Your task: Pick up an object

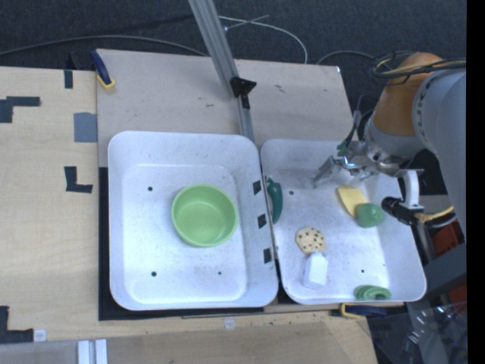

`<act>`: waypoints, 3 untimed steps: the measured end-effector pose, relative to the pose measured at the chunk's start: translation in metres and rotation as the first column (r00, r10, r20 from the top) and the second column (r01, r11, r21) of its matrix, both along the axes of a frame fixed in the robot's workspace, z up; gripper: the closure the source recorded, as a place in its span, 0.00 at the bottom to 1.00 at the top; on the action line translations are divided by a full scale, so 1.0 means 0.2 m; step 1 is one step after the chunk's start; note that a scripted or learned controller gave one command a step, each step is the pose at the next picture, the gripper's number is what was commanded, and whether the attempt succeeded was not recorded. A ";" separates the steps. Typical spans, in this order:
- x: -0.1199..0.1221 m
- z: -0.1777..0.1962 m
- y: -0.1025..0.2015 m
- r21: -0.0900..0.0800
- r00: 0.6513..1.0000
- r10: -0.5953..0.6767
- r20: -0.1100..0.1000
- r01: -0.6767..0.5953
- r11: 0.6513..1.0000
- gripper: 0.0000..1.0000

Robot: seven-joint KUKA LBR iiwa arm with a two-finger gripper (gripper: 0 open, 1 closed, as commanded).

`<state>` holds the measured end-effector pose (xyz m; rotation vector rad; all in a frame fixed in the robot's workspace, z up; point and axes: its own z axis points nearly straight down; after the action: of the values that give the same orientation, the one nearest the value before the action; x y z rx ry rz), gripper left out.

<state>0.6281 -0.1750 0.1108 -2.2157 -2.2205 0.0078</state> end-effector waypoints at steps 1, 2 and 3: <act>0.01 0.07 0.00 -0.001 1.000 0.001 0.004 -0.001 1.000 1.00; 0.05 0.37 0.01 -0.001 1.000 0.000 0.011 0.000 1.000 1.00; 0.05 0.67 -0.03 -0.002 1.000 -0.001 0.013 0.001 1.000 1.00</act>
<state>0.6372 -0.1812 0.2454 -2.2241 -2.2273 -0.0037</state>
